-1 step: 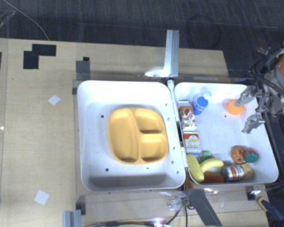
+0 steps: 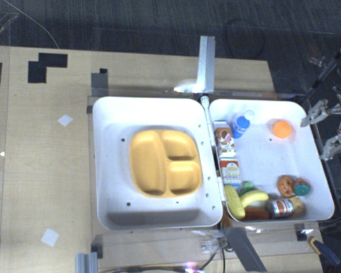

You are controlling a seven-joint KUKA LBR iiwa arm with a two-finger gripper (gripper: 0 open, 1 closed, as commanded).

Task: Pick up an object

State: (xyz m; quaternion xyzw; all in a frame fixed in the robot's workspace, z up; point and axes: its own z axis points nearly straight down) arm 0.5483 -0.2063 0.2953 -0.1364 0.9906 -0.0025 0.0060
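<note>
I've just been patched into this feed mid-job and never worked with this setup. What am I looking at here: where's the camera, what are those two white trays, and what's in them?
You have one fixed camera above a wooden bench, looking down at a slant. Two shallow white bins sit side by side. The left bin holds a yellow compartment tray. The right bin holds small toy groceries: a blue bottle and an orange ball toward the back, a carton lying along the left wall, and at the front a corn cob, a banana, a can and a doughnut-like piece. The job is to pick one item up. Metal parts at the right edge may belong to the arm, but I cannot tell. Nothing looks lifted yet.
</note>
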